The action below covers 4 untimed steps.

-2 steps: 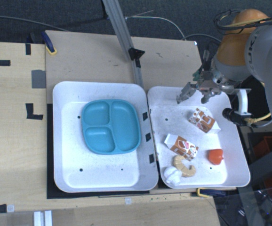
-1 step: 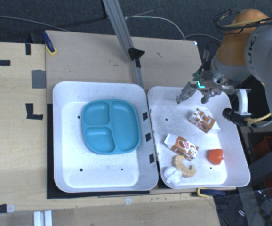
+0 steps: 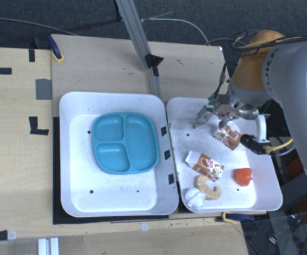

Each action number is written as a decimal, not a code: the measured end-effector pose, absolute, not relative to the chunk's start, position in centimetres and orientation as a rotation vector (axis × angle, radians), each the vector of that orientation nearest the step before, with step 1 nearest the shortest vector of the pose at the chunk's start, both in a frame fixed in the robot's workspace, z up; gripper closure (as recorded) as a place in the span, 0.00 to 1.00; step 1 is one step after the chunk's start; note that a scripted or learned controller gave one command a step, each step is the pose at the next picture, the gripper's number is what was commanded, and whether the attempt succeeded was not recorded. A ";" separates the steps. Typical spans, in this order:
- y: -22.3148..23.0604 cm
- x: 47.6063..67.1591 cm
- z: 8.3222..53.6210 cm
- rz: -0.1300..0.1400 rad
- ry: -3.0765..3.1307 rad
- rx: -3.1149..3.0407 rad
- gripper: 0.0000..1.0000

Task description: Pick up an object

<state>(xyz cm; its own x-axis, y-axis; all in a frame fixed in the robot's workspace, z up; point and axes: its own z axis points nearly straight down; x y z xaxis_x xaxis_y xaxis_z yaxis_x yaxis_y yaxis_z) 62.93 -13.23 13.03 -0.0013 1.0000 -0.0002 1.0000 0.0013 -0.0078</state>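
Hand (image 3: pixel 213 117) first: it hangs low over the right bin (image 3: pixel 265 198), near its far end, with its two fingers spread apart and nothing between them. So the pick is not done yet; I think the arm is lining up for a grab.

Starting close to me in that bin, a white lump (image 3: pixel 194 197) sits in the near corner, touching a tan curved bit (image 3: pixel 209 188). A red thing (image 3: pixel 243 176) lies off to the side. A bit farther in is a white and orange packet (image 3: pixel 204 164). Farthest in, a small brown and white pack (image 3: pixel 228 136) lies just beside the hand.

That small pack looks like the easy one. The hand needs to slide over it, drop, then squeeze.
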 end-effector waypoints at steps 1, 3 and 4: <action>-13.2 63.0 11.3 0.001 -2.223 -2.219 0.00; -13.4 62.5 16.5 -0.002 -2.224 -2.222 1.00; -12.9 62.2 22.7 -0.005 -2.227 -2.222 1.00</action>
